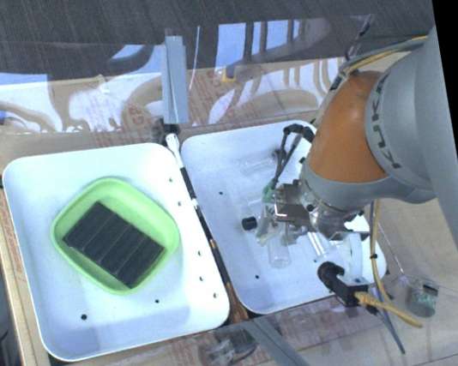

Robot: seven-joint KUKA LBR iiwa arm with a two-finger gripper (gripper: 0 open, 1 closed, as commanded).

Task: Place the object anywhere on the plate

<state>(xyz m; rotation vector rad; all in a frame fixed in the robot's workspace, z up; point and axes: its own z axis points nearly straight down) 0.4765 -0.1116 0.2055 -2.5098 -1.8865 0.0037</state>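
Observation:
A lime-green plate [147, 202] lies in the left bin [52, 320]. On the plate rests a dark, ribbed rectangular object [113, 243], turned at an angle and covering most of the plate's middle. My gripper [268, 221] hangs over the right bin [218, 171], near its centre and well to the right of the plate. It is low above the bin floor, under the orange wrist band [345, 141]. I see nothing clearly held in it.
A raised divider [201, 226] separates the two bins. The grey arm [411, 130] covers the right bin's right side. Cables and a yellow hose [388, 303] trail by the bin's near right corner. A grey bar [174, 74] stands behind the bins.

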